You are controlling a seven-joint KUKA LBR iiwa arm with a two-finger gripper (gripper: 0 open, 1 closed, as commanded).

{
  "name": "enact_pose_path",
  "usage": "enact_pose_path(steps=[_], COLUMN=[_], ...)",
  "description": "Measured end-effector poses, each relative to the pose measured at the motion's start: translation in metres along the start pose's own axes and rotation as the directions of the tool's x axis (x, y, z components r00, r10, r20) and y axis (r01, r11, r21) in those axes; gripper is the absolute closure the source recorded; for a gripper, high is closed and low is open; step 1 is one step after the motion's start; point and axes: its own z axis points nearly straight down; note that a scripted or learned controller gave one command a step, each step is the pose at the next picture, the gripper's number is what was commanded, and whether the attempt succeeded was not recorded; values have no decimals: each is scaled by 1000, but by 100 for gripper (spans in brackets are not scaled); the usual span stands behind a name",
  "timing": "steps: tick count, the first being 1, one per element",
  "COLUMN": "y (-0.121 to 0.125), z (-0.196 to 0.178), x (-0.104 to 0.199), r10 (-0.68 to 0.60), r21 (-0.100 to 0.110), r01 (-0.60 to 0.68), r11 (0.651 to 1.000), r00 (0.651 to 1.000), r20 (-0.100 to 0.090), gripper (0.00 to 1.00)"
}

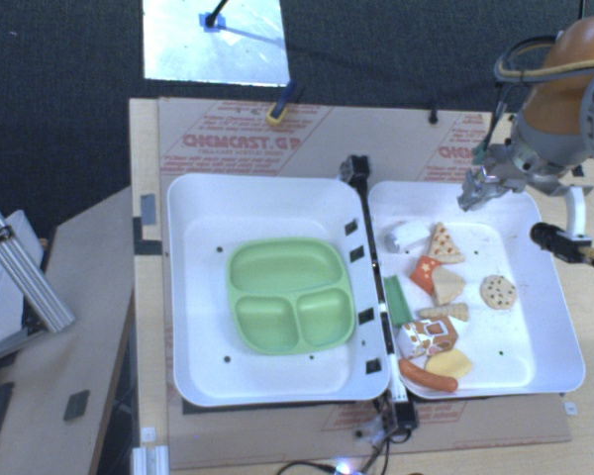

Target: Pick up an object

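Camera view puts your gripper (472,198) above the right bin's (559,349) far edge; whether its jaws are open, you cannot tell. You're at the approach: descend toward the pizza slice (443,244) or the cookie (497,291), both lying mid-bin.

Two bins sit side by side on the bench. The left bin (193,216) has a tray (287,295) lying in its middle. The right bin (544,334) holds toy food, mostly on its left side. A pizza slice (444,244) lies near the back. A cookie (497,291) lies to its right, apart from the rest. A sausage (428,375) lies at the front. The gripper (478,191) hangs above the back edge of the right bin.
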Motion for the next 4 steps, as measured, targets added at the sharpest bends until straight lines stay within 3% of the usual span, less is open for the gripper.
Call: enact_pose_path(steps=[1, 2, 3, 4], y=[2, -45, -79, -105], z=[-39, -34, -28, -47], x=[0, 31, 62, 99], r10=[-1, -2, -2, -4], r21=[0, 8, 9, 7], r01=[1, 2, 2, 4], r11=[1000, 1000, 1000, 1000], r00=[1000, 1000, 1000, 1000], r20=[0, -3, -2, -4], gripper=[100, 100, 100, 100])
